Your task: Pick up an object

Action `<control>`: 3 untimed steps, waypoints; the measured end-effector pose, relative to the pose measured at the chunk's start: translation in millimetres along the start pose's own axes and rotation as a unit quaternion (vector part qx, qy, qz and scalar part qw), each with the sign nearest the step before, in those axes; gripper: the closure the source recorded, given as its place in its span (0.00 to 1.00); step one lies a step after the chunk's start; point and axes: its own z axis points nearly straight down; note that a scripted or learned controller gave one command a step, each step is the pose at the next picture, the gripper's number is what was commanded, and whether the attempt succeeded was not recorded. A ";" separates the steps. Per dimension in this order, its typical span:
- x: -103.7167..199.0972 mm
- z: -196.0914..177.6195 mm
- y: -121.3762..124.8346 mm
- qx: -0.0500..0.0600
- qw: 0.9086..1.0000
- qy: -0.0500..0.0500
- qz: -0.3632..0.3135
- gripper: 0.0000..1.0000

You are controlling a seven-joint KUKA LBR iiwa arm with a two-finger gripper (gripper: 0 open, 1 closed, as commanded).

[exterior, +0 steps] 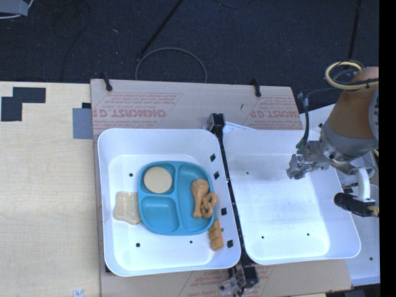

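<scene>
A blue divided tray [162, 214] lies in the left bin [117, 147]. In its top-left compartment sits a round tan cookie [157, 179], and a tan pretzel-like piece [203, 198] fills the right compartment. A pale bread slice [127, 207] rests on the bin floor to the tray's left. A small brown piece [215, 235] lies by the tray's lower right corner. My gripper [298, 166] hangs over the right bin [278, 246], near its upper right part, far from every object. I see nothing in its grip.
A black divider [224, 184] runs between the two bins. The arm's orange band [352, 110] and grey wrist reach in at the right edge, above the right bin's wall. Cardboard [173, 104] lies behind the bins.
</scene>
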 end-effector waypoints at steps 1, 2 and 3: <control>0.3 -62.3 6.7 -0.001 1.000 0.000 -0.001 1.00; -0.3 -66.5 6.7 0.002 1.000 0.001 -0.001 1.00; 45.7 -59.1 -0.3 0.004 1.000 0.001 -0.001 1.00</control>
